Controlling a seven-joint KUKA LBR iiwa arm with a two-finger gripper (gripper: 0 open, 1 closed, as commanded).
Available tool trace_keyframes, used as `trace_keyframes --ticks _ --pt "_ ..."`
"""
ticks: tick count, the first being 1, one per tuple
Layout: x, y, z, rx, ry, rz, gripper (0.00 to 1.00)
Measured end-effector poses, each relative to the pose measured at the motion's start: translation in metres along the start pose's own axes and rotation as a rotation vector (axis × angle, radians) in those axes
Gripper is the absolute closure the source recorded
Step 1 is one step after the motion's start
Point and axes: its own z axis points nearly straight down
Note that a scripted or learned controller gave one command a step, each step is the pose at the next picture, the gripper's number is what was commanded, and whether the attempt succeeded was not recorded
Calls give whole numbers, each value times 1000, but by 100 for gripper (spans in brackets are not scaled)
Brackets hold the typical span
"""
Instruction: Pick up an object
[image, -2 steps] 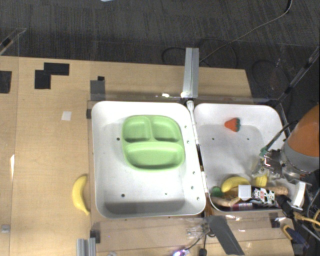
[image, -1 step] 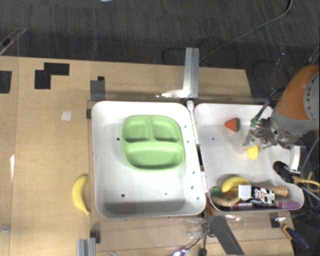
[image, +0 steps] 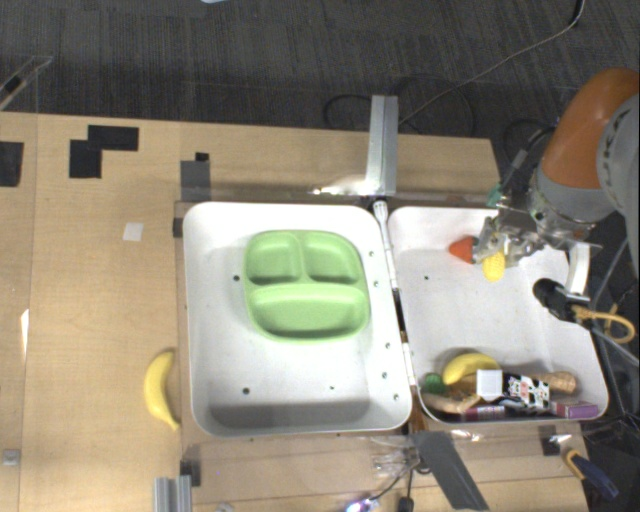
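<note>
A pale wooden worktop (image: 90, 300) carries two white bins. Above the right bin (image: 500, 310), the claw (image: 497, 250) grips a small yellow object (image: 494, 267), beside an orange piece (image: 462, 249). The left bin (image: 215, 330) holds a green divided plate (image: 303, 282).

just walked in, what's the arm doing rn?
The gripper is at the far side of the right bin, over a small yellow object beside an orange one. I cannot tell if it holds either. More items are piled at that bin's near edge; the left bin holds a green divided tray.
</note>
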Motion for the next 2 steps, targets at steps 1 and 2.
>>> trace_keyframes --ticks 1,2 --pt "-18 -79 100 -1 1 -4 100" --pt "28 -52 -7 0 1 -117 100"
